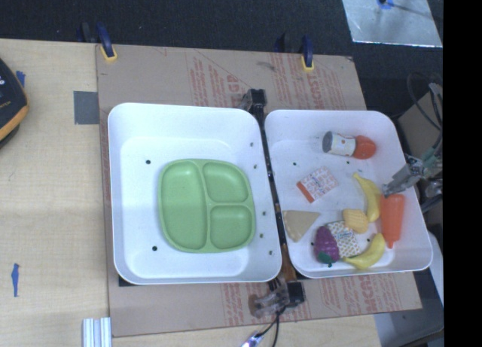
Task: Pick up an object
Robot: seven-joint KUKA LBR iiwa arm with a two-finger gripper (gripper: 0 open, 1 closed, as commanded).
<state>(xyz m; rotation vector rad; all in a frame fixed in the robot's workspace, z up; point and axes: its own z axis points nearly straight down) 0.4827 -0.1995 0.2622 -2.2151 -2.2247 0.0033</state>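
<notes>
The right bin (301,123) holds several toy foods. An orange carrot (392,218) lies by its right wall, with a yellow banana (370,196) just left of it. A grey and red bottle-like toy (348,144) lies near the back. A red-and-white packet (317,184) sits mid-bin and a tan wedge (300,223) is at the left. Purple grapes (326,242), a small yellow piece (355,220) and a second banana (367,254) crowd the front. My gripper (407,178) reaches in at the bin's right rim, just above the carrot's top end, with nothing seen in it.
The left bin (128,123) holds a green divided plate (204,205). Both bins rest on a cardboard sheet (188,74) clamped to the wooden bench. A black and yellow device (9,105) sits at the far left edge.
</notes>
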